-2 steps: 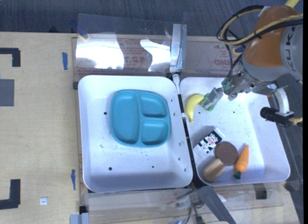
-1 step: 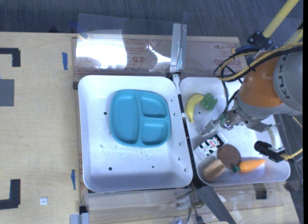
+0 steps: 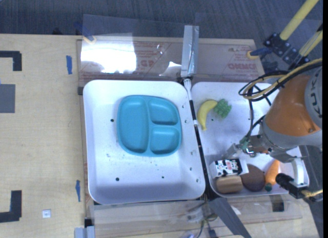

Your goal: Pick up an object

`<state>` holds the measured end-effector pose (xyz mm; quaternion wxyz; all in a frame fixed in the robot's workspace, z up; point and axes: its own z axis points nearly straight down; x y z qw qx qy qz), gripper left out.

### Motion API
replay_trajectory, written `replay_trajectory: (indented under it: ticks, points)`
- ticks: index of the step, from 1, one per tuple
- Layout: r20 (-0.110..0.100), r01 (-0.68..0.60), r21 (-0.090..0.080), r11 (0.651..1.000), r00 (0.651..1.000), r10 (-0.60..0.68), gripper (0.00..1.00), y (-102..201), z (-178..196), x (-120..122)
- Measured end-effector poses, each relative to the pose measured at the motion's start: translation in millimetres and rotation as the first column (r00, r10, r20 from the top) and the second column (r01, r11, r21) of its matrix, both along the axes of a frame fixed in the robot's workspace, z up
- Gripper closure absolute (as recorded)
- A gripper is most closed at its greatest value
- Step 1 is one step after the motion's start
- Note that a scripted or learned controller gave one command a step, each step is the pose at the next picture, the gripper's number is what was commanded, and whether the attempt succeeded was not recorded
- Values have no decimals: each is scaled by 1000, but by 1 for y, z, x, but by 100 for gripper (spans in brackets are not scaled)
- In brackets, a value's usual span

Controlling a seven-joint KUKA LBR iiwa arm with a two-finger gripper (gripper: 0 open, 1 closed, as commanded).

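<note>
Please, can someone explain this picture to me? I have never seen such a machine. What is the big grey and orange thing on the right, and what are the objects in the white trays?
One camera looks down at a slant on a bench. The grey and orange thing is a robot arm reaching in from the right. Its hand hangs low over the right bin; I see nothing held in it.

That bin holds a banana, a green toy, a black-and-white carton, a brown block, a dark brown lump and a carrot. The left bin holds a blue divided plate.

Grey arm (image 3: 294,114) low, tool (image 3: 240,150) pointing left
</note>
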<state>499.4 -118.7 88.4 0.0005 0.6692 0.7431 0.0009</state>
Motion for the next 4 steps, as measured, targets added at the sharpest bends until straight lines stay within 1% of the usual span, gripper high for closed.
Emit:
replay_trajectory:
  ticks: [1, 2, 3, 4]
  points:
    - [1, 321, -1, 947, 947, -321, 0, -49, 29, 40]
    - [0, 158, 0, 987, 987, -158, 0, -77, 3, 10]
    - [6, -80, -2, 997, 997, 80, 0, -81, -1, -17]
    - [12, -78, -5, 997, 997, 78, 100, -82, 11, -15]
